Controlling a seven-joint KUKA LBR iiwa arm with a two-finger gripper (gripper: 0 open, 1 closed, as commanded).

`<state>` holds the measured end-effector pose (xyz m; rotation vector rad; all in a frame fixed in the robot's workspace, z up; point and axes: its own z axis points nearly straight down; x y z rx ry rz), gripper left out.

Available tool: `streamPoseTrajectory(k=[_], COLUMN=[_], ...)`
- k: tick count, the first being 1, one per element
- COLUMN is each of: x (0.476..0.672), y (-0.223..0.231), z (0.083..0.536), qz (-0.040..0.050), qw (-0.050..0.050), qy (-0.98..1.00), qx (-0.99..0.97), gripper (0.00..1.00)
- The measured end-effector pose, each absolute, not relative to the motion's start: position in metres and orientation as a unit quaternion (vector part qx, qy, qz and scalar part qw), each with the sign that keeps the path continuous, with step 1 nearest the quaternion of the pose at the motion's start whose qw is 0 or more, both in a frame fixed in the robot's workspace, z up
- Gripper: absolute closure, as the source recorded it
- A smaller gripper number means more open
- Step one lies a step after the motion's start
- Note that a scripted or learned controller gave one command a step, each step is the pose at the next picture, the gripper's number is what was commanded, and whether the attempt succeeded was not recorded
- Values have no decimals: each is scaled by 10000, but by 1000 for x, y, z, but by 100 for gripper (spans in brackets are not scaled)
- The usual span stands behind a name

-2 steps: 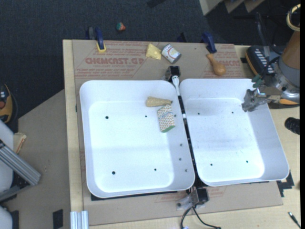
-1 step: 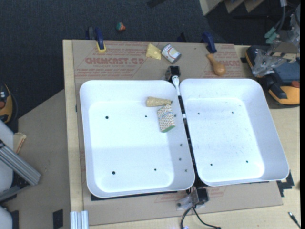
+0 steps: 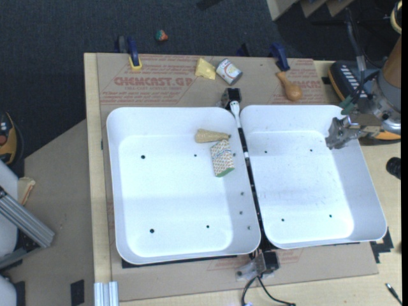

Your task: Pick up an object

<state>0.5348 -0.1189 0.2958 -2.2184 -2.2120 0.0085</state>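
Two shallow white plastic bins sit side by side on a brown cardboard-covered bench (image 3: 159, 81), and the left bin (image 3: 127, 190) serves as the landmark here. Inside it, near its far right corner, lies a tan cone-shaped object (image 3: 211, 136), pointing roughly sideways; just in front of that and almost touching it rests a small patterned packet with a green-and-white print (image 3: 222, 157), tilted slightly, close to the wall that the left bin shares with the right bin (image 3: 357, 209). The grey two-finger gripper (image 3: 336, 136) hangs over the far right part of the right bin, well apart from both objects in the left bin, with nothing visible between its fingers; how wide the claw stands cannot be told from this angle. Beyond the left bin's far edge, on the bench, lie a yellow wedge-shaped piece (image 3: 205, 69), a small white-and-grey box (image 3: 229, 71) just beside it, and farther right a tan wooden pear-shaped object (image 3: 290, 87). A black-and-white marker-like item (image 3: 233, 102) sits at the gap between the bins' far corners.
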Motion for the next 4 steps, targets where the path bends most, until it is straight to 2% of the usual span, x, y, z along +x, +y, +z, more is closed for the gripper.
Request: streamPoseTrajectory(k=[1, 2, 3, 4], x=[519, 485, 480, 479], y=[-174, -214, -175, -227], z=[346, 359, 413, 464], qz=[-8, 0, -25, -8], qw=[-41, -31, -44, -55], qy=[-7054, -7054, -7089, -7057], qx=[-7088, -7088, -7053, -7085], gripper=[100, 100, 100, 100])
